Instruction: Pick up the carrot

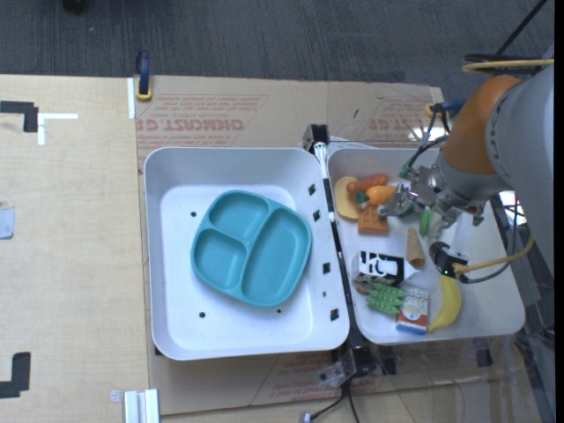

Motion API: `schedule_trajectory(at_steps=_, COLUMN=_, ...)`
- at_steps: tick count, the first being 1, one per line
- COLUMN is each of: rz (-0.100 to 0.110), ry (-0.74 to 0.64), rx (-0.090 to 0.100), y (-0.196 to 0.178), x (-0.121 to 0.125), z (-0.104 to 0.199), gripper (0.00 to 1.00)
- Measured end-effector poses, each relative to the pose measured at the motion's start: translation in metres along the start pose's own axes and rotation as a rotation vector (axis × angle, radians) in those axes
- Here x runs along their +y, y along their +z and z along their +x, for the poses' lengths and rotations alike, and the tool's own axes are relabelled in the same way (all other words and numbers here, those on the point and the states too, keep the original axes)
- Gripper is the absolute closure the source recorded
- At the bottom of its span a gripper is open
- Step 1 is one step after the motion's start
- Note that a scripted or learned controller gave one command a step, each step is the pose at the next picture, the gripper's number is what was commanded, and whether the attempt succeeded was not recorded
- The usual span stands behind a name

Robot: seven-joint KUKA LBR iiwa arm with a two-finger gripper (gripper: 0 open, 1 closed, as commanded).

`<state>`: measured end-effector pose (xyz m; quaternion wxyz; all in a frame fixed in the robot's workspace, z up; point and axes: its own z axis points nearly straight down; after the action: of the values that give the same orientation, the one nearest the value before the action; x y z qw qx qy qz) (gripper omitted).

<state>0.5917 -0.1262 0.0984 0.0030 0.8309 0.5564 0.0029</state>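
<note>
A single fixed camera looks down from above the bench at a slight slant, far enough back to take in both white bins whole. The left bin (159,263) sits near the frame's center, the right bin (493,315) toward the right edge. Dark floor runs along the top, and the arm (502,130) enters from the right.

The small orange carrot (380,194) lies flat near the right bin's (493,320) upper-left corner.

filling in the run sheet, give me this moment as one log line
gripper over right bin | beside carrot | grasp not confirmed | teal plate in left bin
</note>
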Motion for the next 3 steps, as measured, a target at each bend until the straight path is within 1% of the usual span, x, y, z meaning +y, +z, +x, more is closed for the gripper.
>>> schedule_trajectory(at_steps=1, rz=0.022, ry=0.241, rx=-0.008, y=0.002, x=0.048, z=0.028, gripper=0.00)
schedule_trajectory(at_steps=2, rz=0.008, ry=0.233, rx=-0.005, y=-0.010, x=0.051, z=0.031, gripper=1.00)
schedule_trajectory(at_steps=3, rz=0.009, ry=0.234, rx=-0.005, y=-0.010, x=0.050, z=0.031, gripper=0.00)
